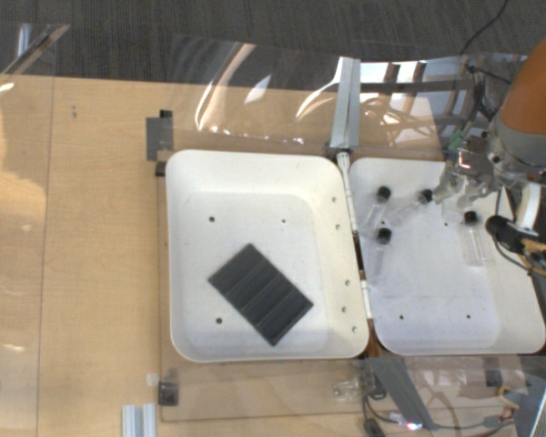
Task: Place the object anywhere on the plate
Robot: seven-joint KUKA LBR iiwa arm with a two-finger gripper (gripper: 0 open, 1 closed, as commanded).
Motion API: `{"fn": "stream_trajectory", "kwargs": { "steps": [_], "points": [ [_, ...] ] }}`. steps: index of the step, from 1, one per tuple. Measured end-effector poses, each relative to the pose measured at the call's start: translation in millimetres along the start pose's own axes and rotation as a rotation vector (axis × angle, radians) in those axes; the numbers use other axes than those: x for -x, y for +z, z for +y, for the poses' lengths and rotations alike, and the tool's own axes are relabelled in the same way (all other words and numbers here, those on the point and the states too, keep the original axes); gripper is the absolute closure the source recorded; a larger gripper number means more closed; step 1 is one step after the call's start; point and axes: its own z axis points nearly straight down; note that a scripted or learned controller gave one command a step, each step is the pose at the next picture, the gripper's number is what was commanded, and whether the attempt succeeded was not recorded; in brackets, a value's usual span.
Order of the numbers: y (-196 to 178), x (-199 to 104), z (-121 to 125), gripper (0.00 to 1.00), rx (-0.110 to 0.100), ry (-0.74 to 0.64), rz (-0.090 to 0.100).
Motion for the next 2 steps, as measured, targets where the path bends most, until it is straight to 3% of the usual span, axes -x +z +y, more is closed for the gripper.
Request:
{"fn": "stream_trajectory", "kwargs": {
  "steps": [1, 2],
  "points": [
    [15.1, -89.5, 20.1, 1.00, 0.001, -0.279, 0.002],
    [8.5, -173.4, 0.5, 1.00, 0.004, -0.950, 0.003]
  ]
}}
